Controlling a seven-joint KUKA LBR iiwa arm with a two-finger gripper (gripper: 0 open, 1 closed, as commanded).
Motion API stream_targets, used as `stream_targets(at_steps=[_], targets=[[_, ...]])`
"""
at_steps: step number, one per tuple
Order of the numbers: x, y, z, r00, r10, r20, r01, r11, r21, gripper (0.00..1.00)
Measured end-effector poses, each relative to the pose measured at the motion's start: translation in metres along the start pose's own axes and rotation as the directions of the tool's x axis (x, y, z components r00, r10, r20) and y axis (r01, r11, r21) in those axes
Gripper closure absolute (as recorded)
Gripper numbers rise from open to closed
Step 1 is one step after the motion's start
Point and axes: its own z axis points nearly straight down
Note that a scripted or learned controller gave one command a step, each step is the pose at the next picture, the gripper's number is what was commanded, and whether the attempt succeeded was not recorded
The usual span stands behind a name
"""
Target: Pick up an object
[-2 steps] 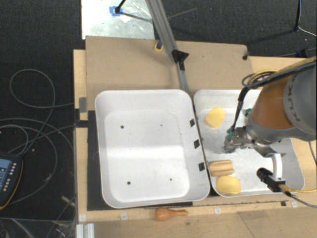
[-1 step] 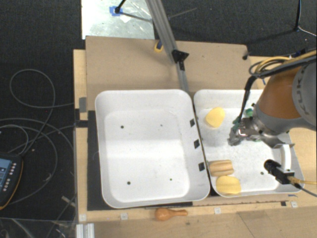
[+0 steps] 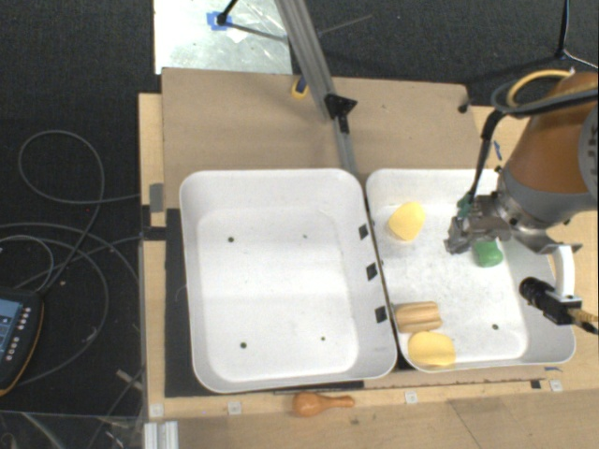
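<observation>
Your tool [image 3: 465, 235] sits touching the small green object [image 3: 488, 252]; whether it grips, you cannot tell. It looks light, smooth, perhaps slippery: pinch across its middle.

Even, fairly bright overhead light falls on the tan wooden surface [image 3: 234, 120] and the two shallow white plastic bins [image 3: 201, 195], which look almost washed out, with little surface detail. Shadows are soft and short, gathering along the inner bin walls. A pale glossy floor patch [image 3: 201, 17] at the top shows glare. The dark carpet [image 3: 65, 82] stays dim. The picture is slightly soft and grainy; the dark metal gripper [image 3: 465, 230] is perhaps blurred.
</observation>
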Motion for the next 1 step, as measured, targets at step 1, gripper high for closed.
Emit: stream_targets(at_steps=[1], targets=[[-0.0003,0.0020,-0.0380,1.000,0.000,0.000,0.000,1.000,0.002,1.00]])
